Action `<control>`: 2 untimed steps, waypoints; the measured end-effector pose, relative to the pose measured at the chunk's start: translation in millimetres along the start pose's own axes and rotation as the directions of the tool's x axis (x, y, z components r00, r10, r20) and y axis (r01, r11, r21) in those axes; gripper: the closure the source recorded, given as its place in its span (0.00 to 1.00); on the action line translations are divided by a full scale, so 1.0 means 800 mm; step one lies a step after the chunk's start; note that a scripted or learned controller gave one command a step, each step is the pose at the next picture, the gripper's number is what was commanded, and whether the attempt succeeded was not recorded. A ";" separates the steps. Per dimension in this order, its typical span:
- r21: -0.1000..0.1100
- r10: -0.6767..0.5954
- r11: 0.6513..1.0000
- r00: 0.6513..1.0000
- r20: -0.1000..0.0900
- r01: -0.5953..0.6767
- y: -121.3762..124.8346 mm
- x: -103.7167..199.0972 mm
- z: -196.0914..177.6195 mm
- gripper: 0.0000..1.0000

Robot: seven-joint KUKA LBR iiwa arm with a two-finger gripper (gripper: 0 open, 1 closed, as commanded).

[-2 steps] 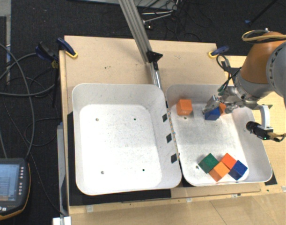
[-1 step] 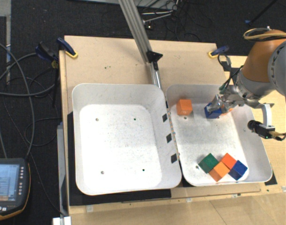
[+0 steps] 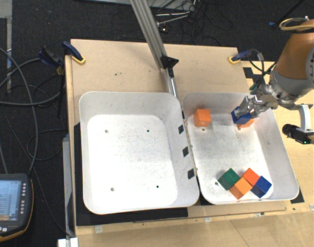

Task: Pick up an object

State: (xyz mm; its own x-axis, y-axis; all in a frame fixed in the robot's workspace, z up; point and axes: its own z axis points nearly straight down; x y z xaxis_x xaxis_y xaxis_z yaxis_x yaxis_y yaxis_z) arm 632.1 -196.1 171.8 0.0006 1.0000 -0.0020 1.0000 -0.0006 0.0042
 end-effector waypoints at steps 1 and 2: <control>-0.003 -0.003 1.000 1.000 0.001 0.003 0.003 -0.001 -0.080 1.00; -0.003 -0.004 1.000 1.000 0.001 0.004 0.005 -0.001 -0.147 1.00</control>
State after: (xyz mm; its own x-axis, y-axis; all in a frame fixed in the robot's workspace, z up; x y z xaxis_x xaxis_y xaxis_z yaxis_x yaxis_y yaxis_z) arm 635.4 -197.0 289.4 -0.0030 1.0000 -0.0029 1.0000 0.0031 0.0072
